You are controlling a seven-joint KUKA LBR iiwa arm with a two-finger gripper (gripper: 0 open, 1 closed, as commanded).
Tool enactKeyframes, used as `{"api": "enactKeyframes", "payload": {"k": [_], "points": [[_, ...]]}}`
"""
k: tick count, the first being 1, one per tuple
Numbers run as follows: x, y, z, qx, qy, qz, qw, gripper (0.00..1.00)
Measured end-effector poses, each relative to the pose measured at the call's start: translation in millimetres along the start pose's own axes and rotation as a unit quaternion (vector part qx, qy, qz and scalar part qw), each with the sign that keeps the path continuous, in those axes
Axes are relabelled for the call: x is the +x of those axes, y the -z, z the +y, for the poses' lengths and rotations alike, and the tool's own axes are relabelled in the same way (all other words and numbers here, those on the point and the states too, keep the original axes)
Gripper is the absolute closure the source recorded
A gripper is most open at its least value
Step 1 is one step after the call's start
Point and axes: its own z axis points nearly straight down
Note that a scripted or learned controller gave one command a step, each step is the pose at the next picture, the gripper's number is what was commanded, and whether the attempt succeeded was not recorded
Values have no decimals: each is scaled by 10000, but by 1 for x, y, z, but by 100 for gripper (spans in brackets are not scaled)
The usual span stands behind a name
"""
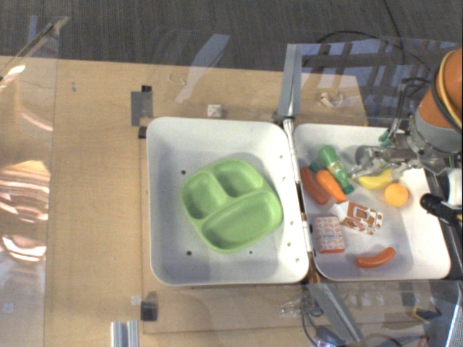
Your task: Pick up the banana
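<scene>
The yellow banana [377, 181] lies in the right bin [427, 266], near its back, between a carrot and an orange ball. My gripper [367, 165] reaches in from the right and hangs directly over the banana's upper left end, touching or nearly touching it. The gripper's metal body hides part of the banana's top edge. Whether the banana is gripped is not visible from this angle.
Around the banana in the right bin are a green bottle [330, 156], a carrot [332, 185], a red sausage [313, 185], an orange ball [396, 194], a snack packet [361, 217], a small box [328, 234] and another sausage [375, 257]. The left bin [166, 251] holds a green divided plate [230, 204].
</scene>
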Motion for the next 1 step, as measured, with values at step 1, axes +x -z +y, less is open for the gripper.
{"api": "enactKeyframes", "payload": {"k": [1], "points": [[-35, -92, 13, -69, -1041, -8, 9945, 0]]}}
